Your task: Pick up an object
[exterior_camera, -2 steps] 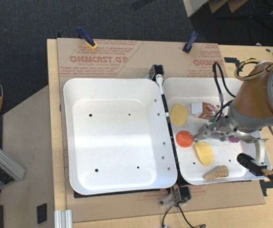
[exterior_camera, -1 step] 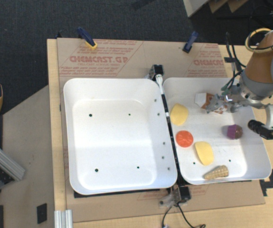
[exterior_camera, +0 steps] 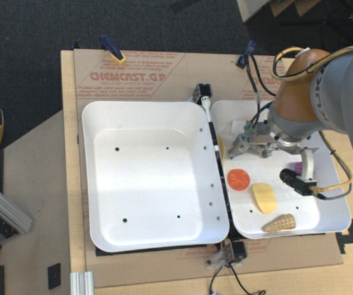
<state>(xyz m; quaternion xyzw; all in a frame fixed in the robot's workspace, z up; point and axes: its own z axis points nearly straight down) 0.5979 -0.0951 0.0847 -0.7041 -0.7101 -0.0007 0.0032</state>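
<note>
My gripper hangs over the back left part of the right bin, open, with nothing between its fingers. Just below it lies a red-orange disc. A yellow block sits to the right of the disc, and a tan ridged cone lies near the bin's front edge. A small purple piece peeks out beside the arm's white bracket. A pale yellow item rests against the bin's left wall, partly hidden.
The left bin stands beside the right one, the two rims meeting at a black-clipped divider. The grey arm with its orange band covers the right bin's back. A black cable plug hangs off the wrist.
</note>
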